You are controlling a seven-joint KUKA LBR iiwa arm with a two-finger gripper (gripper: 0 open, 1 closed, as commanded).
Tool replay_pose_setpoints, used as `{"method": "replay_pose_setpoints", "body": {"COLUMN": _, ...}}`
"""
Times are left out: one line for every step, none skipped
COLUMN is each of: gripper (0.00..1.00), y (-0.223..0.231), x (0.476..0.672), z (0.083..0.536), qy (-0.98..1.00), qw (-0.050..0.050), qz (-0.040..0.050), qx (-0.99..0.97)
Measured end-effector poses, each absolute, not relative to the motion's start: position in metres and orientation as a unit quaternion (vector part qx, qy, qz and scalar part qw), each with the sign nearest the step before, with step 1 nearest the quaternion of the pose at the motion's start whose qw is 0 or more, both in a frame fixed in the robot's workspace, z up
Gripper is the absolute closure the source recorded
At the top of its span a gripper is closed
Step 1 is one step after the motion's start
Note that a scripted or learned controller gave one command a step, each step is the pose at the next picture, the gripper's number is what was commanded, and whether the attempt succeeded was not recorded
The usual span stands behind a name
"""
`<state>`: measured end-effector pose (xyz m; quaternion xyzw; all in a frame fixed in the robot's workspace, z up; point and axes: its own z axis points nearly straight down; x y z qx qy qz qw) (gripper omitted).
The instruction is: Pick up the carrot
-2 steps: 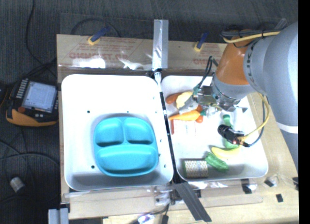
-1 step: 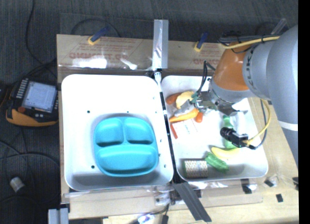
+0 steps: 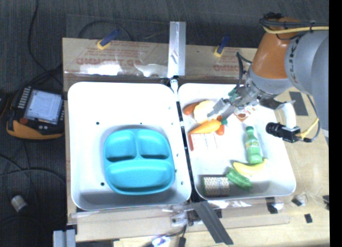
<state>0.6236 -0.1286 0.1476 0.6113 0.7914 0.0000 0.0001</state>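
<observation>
The gripper [image 3: 220, 113] hangs over the right bin [image 3: 278, 157], just above the carrot [image 3: 206, 128] near its left wall; I cannot tell the fingers' state.

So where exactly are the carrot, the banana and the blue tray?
carrot [image 3: 206, 128], camera view, middle of its orange body.
banana [image 3: 249, 167], camera view, middle of its curve.
blue tray [image 3: 139, 183], camera view, its front compartment.

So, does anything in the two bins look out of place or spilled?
Nothing stands out. The blue tray sits flat in the left bin. The carrot, bottle and banana lie loose in the right bin, nothing spilled.
</observation>
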Motion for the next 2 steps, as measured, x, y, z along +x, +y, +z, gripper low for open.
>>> {"method": "replay_pose_setpoints", "body": {"gripper": 0.0, "y": -0.105, "x": 0.626, "z": 0.099, "qy": 0.931, "qw": 0.013, "qz": 0.0034, "qx": 0.364}}
{"method": "replay_pose_setpoints", "body": {"gripper": 0.0, "y": -0.135, "x": 0.634, "z": 0.089, "qy": 0.928, "qw": 0.006, "qz": 0.0023, "qx": 0.373}}
